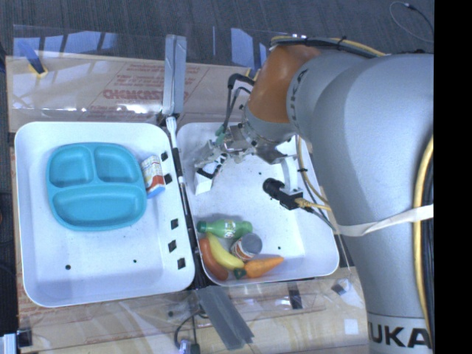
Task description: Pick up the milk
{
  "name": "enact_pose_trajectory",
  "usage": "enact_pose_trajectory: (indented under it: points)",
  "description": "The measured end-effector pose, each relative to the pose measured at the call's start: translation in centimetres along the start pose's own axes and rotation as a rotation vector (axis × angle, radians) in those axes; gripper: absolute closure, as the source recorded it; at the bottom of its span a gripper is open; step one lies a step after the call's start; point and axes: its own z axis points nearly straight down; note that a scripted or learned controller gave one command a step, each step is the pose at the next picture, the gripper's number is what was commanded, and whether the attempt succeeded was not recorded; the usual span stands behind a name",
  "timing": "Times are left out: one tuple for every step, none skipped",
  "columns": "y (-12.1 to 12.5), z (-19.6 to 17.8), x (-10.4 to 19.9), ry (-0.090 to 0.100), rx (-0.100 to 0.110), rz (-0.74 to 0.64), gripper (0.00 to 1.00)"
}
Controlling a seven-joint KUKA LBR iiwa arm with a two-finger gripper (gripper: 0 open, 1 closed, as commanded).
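The milk (153,175) is a small white carton with red and blue print. It lies in the left bin (44,271), against the right edge of a blue divided plate (94,185) and close to the bin's right wall. My gripper (209,159) hangs low over the upper left corner of the right bin (313,260), pointing down and to the left. It is to the right of the milk, across the wall between the two bins. Nothing shows in its grasp.
A pile of toy food lies at the front of the right bin: a green bottle (225,228), a banana (221,253), a grey can (249,245) and a carrot (264,265). The grey arm (354,139) covers the right bin's right side. A metal divider (175,72) stands behind the bins.
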Motion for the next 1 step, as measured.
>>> enact_pose_trajectory:
  points:
    - [0.32, -1.39, -0.16, -0.006, -0.011, -0.003, 1.0]
